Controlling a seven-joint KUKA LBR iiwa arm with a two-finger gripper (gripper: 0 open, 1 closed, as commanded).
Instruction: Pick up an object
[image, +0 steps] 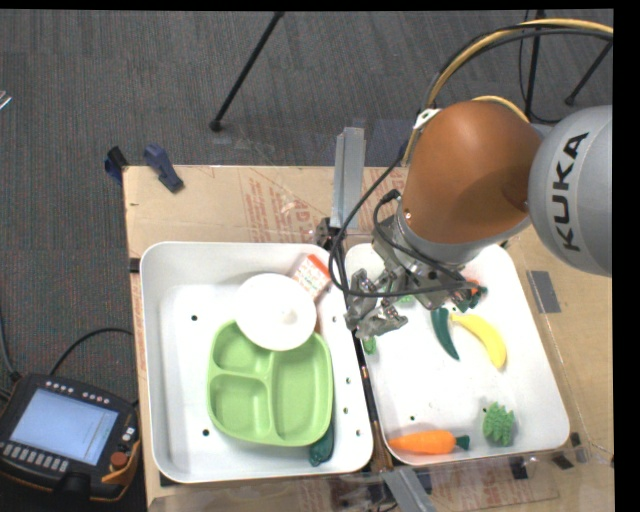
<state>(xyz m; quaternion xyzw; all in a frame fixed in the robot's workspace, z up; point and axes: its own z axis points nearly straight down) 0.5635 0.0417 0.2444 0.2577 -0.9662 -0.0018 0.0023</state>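
Green pepper (443, 333) lies just right of the pincer (376, 318) in the right bin (540, 400), long axis running away and down, yellow banana (483, 338) right beyond it; can't tell the pincer's state from this angle.

Single fixed camera above the surface (230, 200), looking down at a slant, both white bins (160, 300) in frame left of and below the fingers (375, 318), arm (480, 180) entering from the right, moderately near
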